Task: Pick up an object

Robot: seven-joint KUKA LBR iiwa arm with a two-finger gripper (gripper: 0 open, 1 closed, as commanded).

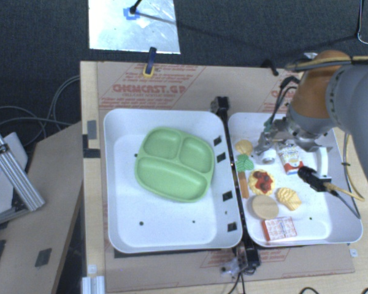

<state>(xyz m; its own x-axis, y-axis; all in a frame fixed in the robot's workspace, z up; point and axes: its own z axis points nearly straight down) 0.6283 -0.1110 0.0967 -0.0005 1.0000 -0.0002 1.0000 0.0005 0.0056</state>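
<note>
In the camera view, two white bins are seen side by side on the counter (172,86). The left bin (119,170) is taken up by a green divided plate (175,164), laid at a slant.

The things to be picked are gathered in the right bin (346,222). A pale yellow piece (243,146) lies near the wall between the bins, with a green piece (245,162) just in front of it and an orange stick (241,184) along the same wall. Beside these are found a red-and-yellow piece (261,181), a ridged yellow pastry (287,196), a round tan disc (265,207) and, nearest the front rim, a red-and-white packet (280,228). A red-and-white carton (291,159) is placed further back.

The arm (331,103) is reached in from the right, and the claw (267,147) is lowered over the back of the right bin, between the pale yellow piece and the carton. Whether the claw is apart or together cannot be told.
</note>
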